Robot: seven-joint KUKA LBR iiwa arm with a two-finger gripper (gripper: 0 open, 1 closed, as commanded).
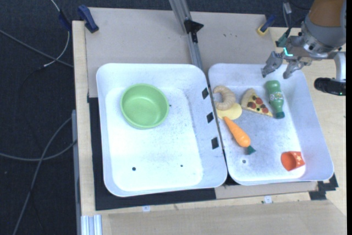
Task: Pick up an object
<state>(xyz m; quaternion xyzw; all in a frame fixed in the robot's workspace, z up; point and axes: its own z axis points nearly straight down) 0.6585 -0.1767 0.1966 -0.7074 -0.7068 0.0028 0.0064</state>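
A green bowl sat in the left bin, towards its far left corner. In the right bin, a bagel, carrot, pizza slice and green bottle clustered mid-bin, an orange cup at the near right corner. The gripper hovered over the far edge, fingers spread, gripping nothing.

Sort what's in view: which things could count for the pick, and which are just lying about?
Candidates for the pick, right bin: green bottle, pizza slice, bagel, carrot, orange cup. The gripper hangs open near the bottle.

Lying about: green bowl in left bin; blue clamps.
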